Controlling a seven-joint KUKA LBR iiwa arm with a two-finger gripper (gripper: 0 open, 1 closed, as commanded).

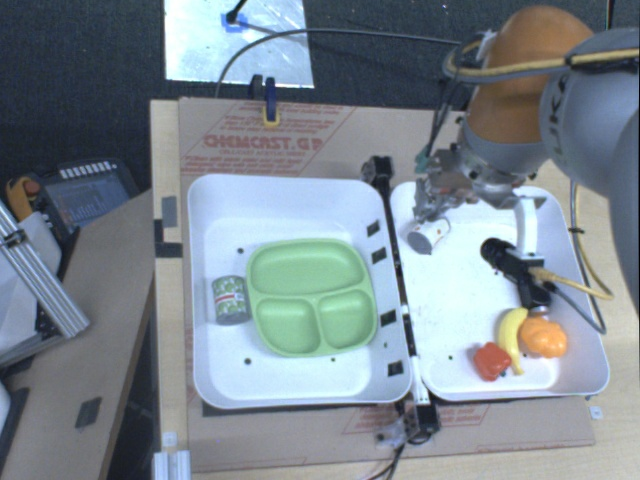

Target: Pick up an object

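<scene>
Hovering over the right white bin [590, 373], the gripper [432, 208] sits just above a small white paper cup [428, 235] lying tilted; we cannot tell how it is set. We note a green divided plate [310, 296] in the left bin [215, 208].

Single fixed cam, above the bench [330, 128], angled down from its near edge, mid-range. Both bins fully in frame; arm [560, 78] enters at right.
</scene>
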